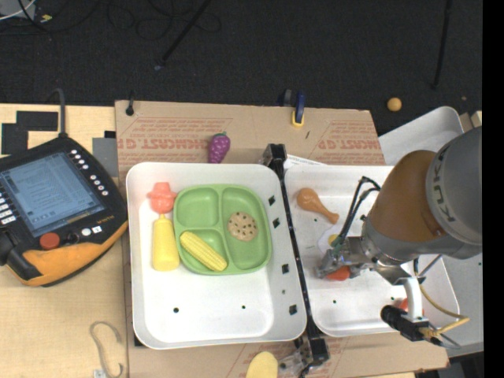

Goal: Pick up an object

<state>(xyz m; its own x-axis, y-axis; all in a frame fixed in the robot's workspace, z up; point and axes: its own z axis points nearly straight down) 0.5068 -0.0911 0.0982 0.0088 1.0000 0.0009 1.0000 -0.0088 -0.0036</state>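
The arm [425, 203] looms over the right bin [370, 321], its gripper [340, 264] low over a small red object [339, 274]; finger state unclear. White floor lies bare toward the near rim.

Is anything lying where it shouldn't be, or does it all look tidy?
A few toys sit outside the white bins: a purple grape bunch on the cardboard behind the left bin, and something yellow at the front edge. Inside the bins, nothing looks spilled.

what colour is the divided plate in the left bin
Light green; the divided plate shows plainly in the camera view, holding a corn cob and a cookie.
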